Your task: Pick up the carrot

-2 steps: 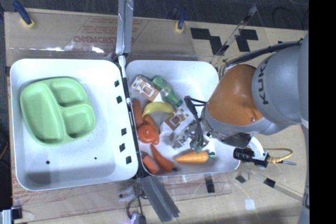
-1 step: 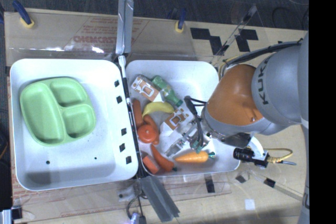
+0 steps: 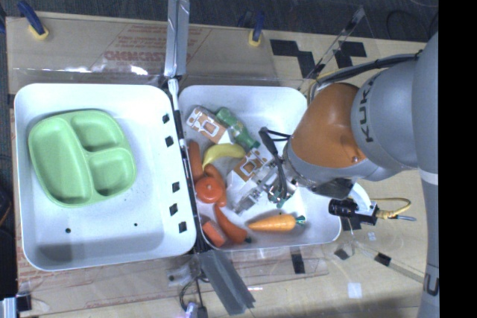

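The orange carrot (image 3: 273, 223) with a green tip lies flat near the front edge of the right bin (image 3: 294, 97), pointing left. My gripper (image 3: 270, 186) hangs just above and behind it, low in the bin, under the arm's orange band. The carrot lies apart from the gripper, on the bin floor.
The right bin also holds a banana (image 3: 222, 153), a tomato (image 3: 210, 190), red sausage-like pieces (image 3: 227, 226), a green bottle (image 3: 237, 128) and small printed boxes (image 3: 205, 124). The left bin (image 3: 141, 234) holds a green divided tray (image 3: 80, 155). A metal divider (image 3: 177, 41) runs between the bins.
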Robot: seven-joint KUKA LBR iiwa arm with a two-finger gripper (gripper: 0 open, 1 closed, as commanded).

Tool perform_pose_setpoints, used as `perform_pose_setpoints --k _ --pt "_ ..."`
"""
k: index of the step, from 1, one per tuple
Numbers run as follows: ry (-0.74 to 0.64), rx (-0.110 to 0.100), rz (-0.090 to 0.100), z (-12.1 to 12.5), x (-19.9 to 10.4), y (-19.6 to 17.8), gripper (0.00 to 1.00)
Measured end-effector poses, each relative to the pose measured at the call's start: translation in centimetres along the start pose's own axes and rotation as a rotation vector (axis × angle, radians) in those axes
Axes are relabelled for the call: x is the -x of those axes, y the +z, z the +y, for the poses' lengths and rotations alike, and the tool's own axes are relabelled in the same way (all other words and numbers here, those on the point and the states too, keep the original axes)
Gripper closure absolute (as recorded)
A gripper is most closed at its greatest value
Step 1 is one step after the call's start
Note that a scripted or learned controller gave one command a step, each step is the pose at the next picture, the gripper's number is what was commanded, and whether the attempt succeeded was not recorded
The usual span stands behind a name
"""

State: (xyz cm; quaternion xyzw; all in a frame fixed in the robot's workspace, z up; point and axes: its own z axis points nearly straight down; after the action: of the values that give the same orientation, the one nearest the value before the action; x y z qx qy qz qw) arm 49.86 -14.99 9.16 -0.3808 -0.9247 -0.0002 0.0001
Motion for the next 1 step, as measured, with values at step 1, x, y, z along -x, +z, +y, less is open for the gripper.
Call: perform_pose_setpoints --k 1 --pt "-0.428 -0.001 0.002 -3.39 0.29 -0.01 0.0"
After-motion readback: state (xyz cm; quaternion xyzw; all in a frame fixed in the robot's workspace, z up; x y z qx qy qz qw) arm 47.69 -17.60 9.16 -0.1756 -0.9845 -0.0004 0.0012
